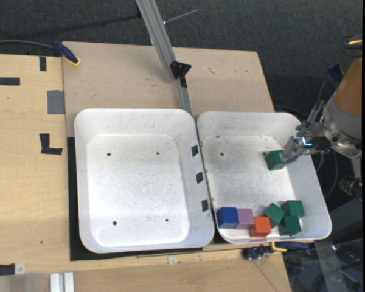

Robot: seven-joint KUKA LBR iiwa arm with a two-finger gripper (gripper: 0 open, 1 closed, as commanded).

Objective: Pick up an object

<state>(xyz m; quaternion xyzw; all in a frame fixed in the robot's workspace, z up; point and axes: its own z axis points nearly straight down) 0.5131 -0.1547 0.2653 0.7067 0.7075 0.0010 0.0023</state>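
Over the right side of the right bin (304,163), the gripper (290,152) reaches in from the arm's side with a green block (274,160) at its tip, and the block looks pinched between the fingers, though the view is too small to be sure how firm the hold is. To finish well, I would judge a slow, straight lift is needed, keeping the block level and clear of the bin's near wall so it does not slip out. The remaining blocks, blue (227,217), lilac (245,217), orange (261,225) and three green ones (287,216), sit clustered along the bin's front edge, well apart from the gripper, so they should not interfere, and the left bin (134,181) lies beside it.
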